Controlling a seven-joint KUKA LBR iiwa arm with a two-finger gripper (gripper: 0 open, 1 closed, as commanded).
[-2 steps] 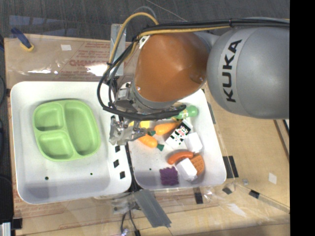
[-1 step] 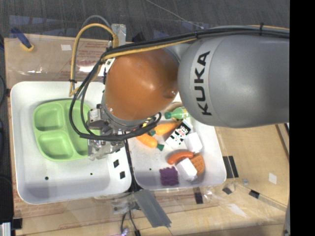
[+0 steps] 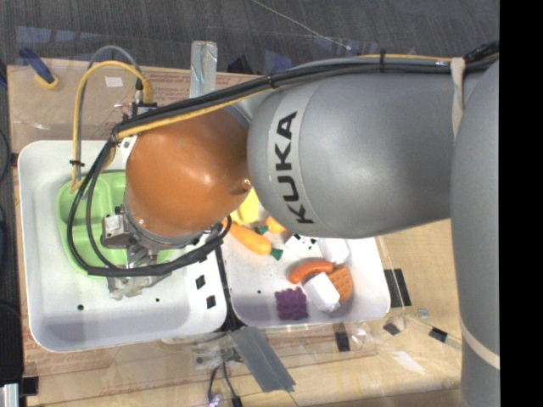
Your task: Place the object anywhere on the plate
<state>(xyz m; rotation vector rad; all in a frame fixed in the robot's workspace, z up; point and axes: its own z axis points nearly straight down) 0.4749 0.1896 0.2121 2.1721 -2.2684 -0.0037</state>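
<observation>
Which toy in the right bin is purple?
The grape bunch near the bin's front edge; the carrot and the others are orange, white or yellow.

Two shallow white bins side by side: left bin (image 3: 51, 312), right bin (image 3: 365, 299). One green plate (image 3: 85, 219) in the left bin, partly hidden under the arm. In the right bin, counted where visible: one carrot (image 3: 250, 238), one purple bunch of grapes (image 3: 291, 303), one sausage (image 3: 310, 270), one white block (image 3: 321, 292), one orange waffle-like piece (image 3: 342, 281), one yellow item (image 3: 247, 205), mostly covered. One grey arm (image 3: 356, 142) with one orange band (image 3: 182, 172).
</observation>
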